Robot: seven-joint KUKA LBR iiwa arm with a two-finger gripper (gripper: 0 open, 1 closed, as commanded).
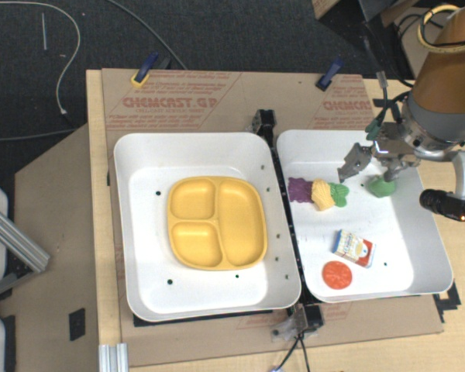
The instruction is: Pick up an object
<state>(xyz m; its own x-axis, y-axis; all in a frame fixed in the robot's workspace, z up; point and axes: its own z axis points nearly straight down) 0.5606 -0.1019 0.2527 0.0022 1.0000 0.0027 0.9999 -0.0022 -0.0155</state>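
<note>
The gripper point(374, 163) is hanging over the upper part of the right bin point(426, 273), its two fingers spread wide and gripping nothing; one finger point(355, 162) is reaching out to the left, the other is sitting down by the green object point(383, 186). That green object, lying just right of the yellow corn point(322, 194), is looking like the nearest thing to take, though it is partly tucked under the fingers. To do this well, the arm is needing to centre the open fingers over the green piece, drop straight down and close squarely. Left of the corn a purple object point(298, 188) is lying; below the corn a small carton point(352, 248) and a red disc point(337, 274) are resting well apart. The yellow divided plate point(216, 222) is sitting in the left bin point(139, 169).
</note>
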